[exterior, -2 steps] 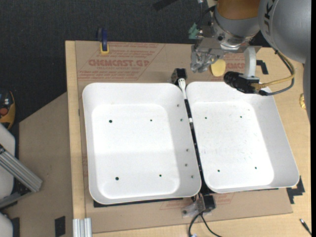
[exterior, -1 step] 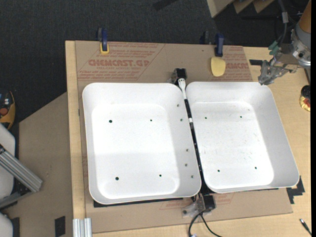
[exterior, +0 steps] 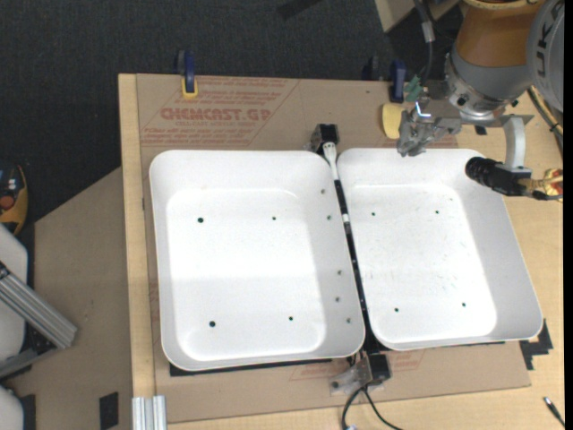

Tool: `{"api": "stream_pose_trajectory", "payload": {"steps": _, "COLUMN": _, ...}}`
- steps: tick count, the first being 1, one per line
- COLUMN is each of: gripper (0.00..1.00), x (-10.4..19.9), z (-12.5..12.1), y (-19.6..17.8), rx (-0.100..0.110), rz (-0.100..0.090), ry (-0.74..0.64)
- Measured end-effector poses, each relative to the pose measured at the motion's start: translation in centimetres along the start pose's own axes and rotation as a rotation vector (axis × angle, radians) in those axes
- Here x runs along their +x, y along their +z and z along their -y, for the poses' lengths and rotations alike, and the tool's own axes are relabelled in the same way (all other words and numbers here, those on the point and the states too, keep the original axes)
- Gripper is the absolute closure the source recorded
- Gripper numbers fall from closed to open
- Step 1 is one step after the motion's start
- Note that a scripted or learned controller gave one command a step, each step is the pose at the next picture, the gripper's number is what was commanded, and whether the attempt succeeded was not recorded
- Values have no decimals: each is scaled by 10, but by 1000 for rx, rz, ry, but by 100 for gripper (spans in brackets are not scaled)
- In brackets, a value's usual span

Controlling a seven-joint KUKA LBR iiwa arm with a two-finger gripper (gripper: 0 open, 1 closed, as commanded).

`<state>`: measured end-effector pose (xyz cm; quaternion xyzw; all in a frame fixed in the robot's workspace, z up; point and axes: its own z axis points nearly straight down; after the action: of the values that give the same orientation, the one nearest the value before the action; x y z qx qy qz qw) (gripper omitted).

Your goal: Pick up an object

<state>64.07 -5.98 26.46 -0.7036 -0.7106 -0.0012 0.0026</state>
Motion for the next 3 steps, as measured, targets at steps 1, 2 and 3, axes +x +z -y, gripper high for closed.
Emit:
{"api": "stream_pose_trajectory", "payload": {"steps": 1, "gripper": 100, "x": 0, "z": 11, "y": -39, "rx": -8, "rz": 6, "ry": 8}}
{"api": "stream_pose_trajectory", "payload": {"steps": 2, "gripper": 100, "x": 13, "z": 34, "y": -44, "rx": 0, "rz": 5, "ry": 9}}
{"api": "stream_pose_trajectory", "payload": {"steps": 3, "gripper": 100, "x": 11, "z": 34, "y": -55, "rx": -5, "rz": 6, "ry": 9}}
